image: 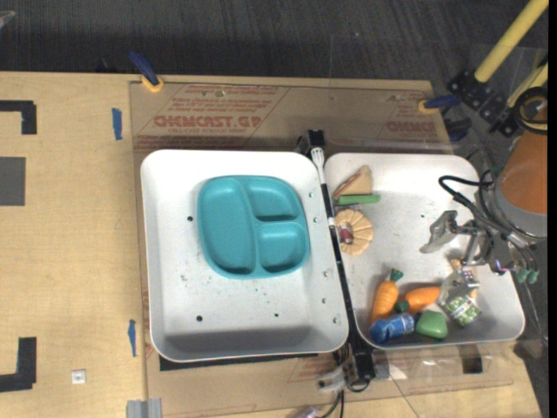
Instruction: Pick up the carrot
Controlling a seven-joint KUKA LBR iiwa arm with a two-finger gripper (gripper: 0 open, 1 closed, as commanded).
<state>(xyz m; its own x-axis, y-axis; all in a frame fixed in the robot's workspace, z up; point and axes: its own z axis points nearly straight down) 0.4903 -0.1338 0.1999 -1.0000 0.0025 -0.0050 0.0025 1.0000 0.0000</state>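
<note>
Camera view: looking down on two white bins on the tabletop, arm reaching in from the right.

Carrot point(385, 299): in the right bin point(409, 168), toward its near edge, roughly mid-width. Orange body, green tuft on top.

Long axis: mostly near-to-far, tuft at the far end and tipped a bit right.

Tool point(454, 249): over the right side of the same bin, hanging off the grey wrist with cables all around it. Wide or narrow? Can't tell, too much metal and wire clutter. Nothing seen held.

Key relation: carrot sits left of the tool and a little nearer the camera. Near, but clearly apart.

Neighbours: orange piece point(423, 298) just right of the carrot, so right between carrot and tool. Blue thing point(392, 327) touching or almost touching the carrot's near end. Green thing point(432, 325) next to that. Crinkly packet point(461, 307) below the tool.

Best guess for the move: shift left and toward the near edge, then close across the short width, not along the length.

Risk: probably grabbing the orange piece instead, pretty similar colour and closer to the tool.

Other bin point(165, 233): teal plate point(252, 225), not relevant here.
</note>
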